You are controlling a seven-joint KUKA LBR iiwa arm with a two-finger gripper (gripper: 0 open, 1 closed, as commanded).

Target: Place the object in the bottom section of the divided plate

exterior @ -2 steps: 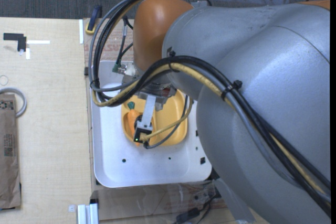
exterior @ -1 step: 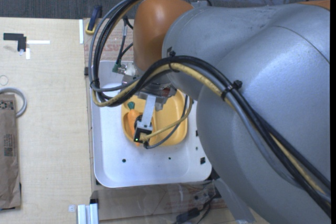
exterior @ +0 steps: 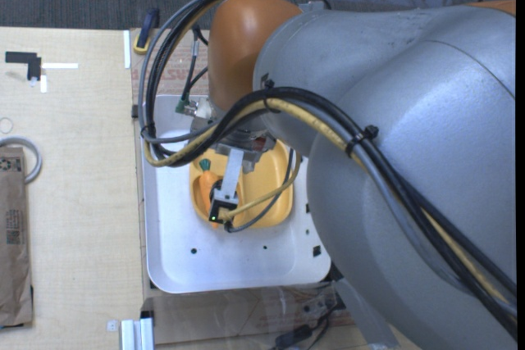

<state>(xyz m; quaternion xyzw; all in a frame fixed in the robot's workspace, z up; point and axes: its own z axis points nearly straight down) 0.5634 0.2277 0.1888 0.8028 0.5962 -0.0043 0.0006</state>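
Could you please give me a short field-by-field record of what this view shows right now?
arm: grey arm reaching in from the right, its wrist low over the plate
plate: yellow divided plate, partly hidden under the wrist
bin: white bin holding the plate
small item: small green item at the plate's left part, too small to identify
bench: brown paper bag at the left edge

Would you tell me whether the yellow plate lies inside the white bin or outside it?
Inside. The yellow plate rests on the floor of the white bin, within its walls, partly hidden by the arm.
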